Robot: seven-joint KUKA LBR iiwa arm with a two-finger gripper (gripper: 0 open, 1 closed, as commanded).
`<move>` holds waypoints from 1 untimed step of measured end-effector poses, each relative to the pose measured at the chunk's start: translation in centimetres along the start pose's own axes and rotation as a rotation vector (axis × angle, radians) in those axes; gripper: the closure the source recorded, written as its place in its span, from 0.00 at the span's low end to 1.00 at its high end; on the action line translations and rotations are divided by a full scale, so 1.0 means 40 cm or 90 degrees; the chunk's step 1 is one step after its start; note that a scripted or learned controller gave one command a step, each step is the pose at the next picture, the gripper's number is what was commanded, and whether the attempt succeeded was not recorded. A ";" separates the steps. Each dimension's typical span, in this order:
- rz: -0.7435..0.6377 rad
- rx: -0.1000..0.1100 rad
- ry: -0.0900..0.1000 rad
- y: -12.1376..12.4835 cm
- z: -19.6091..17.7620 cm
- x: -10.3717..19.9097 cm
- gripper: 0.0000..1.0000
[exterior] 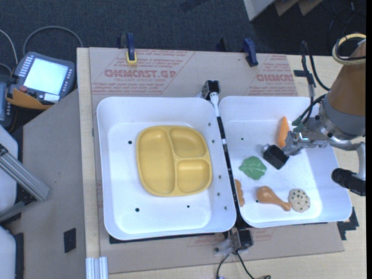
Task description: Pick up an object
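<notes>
Orange carrot (282,131) lying right of centre, long axis running up-frame, just left of hovering gripper (293,139); claw opening impossible to tell.

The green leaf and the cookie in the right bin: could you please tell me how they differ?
The green leaf is green and irregular in outline; the cookie is tan, round and dark-speckled. The leaf lies near the bin's middle, the cookie near its front edge. Both lie flat in the right bin.
</notes>
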State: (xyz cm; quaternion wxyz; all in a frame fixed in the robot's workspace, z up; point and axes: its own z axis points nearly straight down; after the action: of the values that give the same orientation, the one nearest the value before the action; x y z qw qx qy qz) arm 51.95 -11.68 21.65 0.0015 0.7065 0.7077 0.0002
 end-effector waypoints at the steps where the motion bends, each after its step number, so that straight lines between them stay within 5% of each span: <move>1: -0.003 0.006 0.004 -0.004 0.028 0.136 1.00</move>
State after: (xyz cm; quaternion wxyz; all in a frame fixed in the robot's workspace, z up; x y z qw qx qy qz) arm 51.77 -6.24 20.50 -0.0039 0.7050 0.7092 -0.0014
